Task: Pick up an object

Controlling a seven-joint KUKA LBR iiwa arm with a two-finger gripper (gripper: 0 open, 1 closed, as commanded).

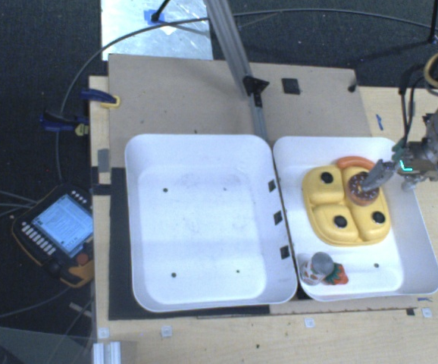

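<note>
Reaching in from the right, the grey two-finger gripper [372, 179] hangs over the right-hand shallow white plastic bin [412, 275], its tip low above a small brownish round object [364, 192] that sits on the top right of a lumpy yellow plastic toy with black dots [344, 207]. Whether the pincer is open or closed cannot be told from this slanted view, and nothing is plainly seen between its tips.

To do the pick well, I judge the tip should come straight down centred on the brownish piece, since the yellow toy's rounded humps would likely let anything slip sideways under an off-centre squeeze; closing should wait until the tips straddle the piece.

An orange curved piece [353, 161] lies along the yellow toy's far edge, touching it. Near the bin's front left corner rests a small cluster: a grey rounded item with red and green bits [323, 269], well apart from the toy. The left-hand shallow white plastic bin [139, 203] stands just beside, the two rims touching.
</note>
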